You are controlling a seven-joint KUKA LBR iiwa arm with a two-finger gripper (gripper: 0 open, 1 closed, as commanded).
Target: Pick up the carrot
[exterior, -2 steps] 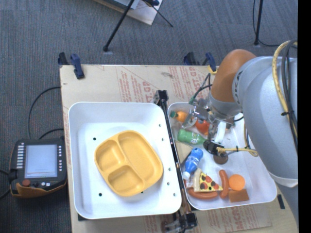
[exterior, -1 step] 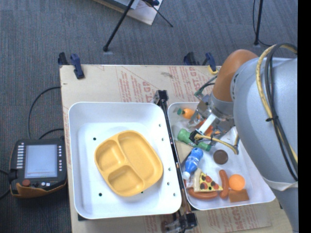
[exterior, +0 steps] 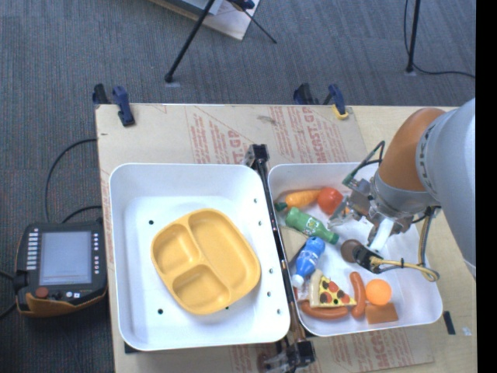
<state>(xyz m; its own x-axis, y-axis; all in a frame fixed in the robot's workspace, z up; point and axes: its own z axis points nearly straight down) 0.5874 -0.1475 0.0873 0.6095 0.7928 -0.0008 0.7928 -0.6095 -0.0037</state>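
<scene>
While the carrot lies ungrasped in the right bin, the gripper hovers nearby; its jaw state cannot be told.

Orange carrot (green stem end) lying flat, right bin's far-left corner.

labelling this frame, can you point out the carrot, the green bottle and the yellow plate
carrot [exterior: 302, 198], camera view, middle of its orange body
green bottle [exterior: 310, 224], camera view, middle of its side
yellow plate [exterior: 247, 249], camera view, bare floor of its right compartment
</scene>
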